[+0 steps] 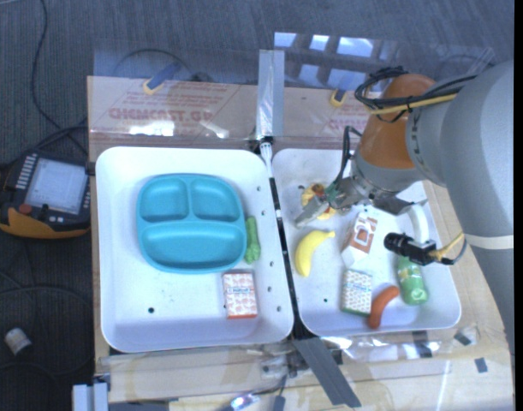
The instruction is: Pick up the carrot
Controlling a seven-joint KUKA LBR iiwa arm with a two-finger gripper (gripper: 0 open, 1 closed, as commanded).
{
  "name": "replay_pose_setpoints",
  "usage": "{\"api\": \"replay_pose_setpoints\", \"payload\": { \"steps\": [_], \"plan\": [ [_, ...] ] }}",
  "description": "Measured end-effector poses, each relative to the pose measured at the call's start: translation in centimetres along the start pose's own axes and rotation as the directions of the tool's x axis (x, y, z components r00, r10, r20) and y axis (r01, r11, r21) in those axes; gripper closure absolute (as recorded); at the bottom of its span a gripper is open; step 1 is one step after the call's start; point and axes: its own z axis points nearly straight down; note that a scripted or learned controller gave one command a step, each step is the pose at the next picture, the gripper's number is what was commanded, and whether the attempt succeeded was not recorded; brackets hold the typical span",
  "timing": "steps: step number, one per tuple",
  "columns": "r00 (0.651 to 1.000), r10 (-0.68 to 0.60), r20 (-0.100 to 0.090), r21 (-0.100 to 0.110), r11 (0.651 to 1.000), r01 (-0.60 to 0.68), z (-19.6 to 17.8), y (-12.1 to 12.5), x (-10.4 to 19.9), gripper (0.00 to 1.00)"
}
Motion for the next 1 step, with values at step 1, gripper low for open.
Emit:
{"api": "replay_pose_setpoints", "payload": {
  "steps": [1],
  "plan": [
    [1.0, -0.026, -0.001, 0.004, 1.0, 0.026, -5.83, 0.72, -1.36, 0.0]
  ]
}}
